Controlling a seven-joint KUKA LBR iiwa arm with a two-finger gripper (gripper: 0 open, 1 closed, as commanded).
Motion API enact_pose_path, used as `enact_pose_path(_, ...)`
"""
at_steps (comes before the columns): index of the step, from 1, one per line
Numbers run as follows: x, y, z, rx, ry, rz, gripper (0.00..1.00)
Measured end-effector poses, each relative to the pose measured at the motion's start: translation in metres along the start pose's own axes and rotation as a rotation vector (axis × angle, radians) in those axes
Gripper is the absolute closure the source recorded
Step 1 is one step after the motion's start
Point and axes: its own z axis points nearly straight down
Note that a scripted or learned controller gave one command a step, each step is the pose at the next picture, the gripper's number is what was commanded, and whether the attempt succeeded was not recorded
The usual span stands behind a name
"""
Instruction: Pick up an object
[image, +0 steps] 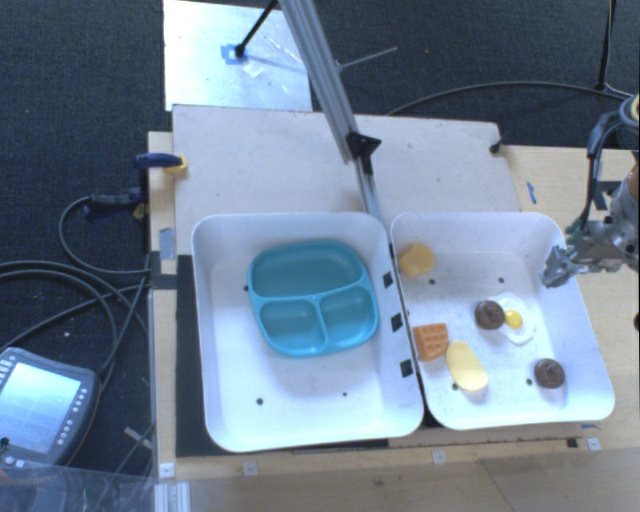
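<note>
The right bin (590, 345) holds several small toy foods: a yellow chunk (416, 260) at its far left, an orange waffle-like square (431, 341), a pale yellow oval (466, 366), a brown donut (489, 314), a fried egg (516, 322) and a second brown donut (548, 373). My gripper (556, 268) hangs at the right bin's right rim, above and to the right of the fried egg. Nothing shows between its fingers.
The left bin (215, 330) holds a teal divided plate (312, 297). A slanted metal pole (325, 75) crosses the far side and ends at the wall between the bins. Cables and a pendant (40, 405) lie on the floor at left.
</note>
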Motion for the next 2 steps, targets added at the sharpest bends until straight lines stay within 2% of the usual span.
enact_pose_path(1,0.050,-0.008,0.006,0.007,0.004,-0.004,1.00)
enact_pose_path(2,0.096,0.001,0.006,0.006,0.004,-0.005,1.00)
